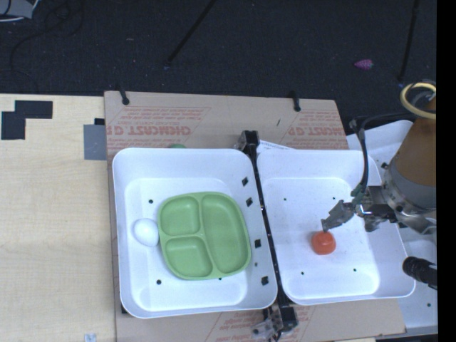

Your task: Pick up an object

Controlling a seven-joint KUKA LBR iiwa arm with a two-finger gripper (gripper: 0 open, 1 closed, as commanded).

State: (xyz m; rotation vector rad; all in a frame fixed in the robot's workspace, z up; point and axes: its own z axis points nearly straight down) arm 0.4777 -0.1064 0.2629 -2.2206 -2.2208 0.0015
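Orange-red, a small round object (323, 243) lies just below our hand (340, 216), whose blurred fingers we cannot tell apart or together.

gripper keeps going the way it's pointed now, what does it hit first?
Probably the orange-red ball. The gripper angles down and left in the right bin, and the ball sits just past its tip. Height is unclear from this view, so it may meet the bin floor beside it.

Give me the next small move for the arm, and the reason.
Probably ease the tool down and slightly left onto the red ball. The ball lies loose on the right bin floor, just below-left of the tool's tip and not held.
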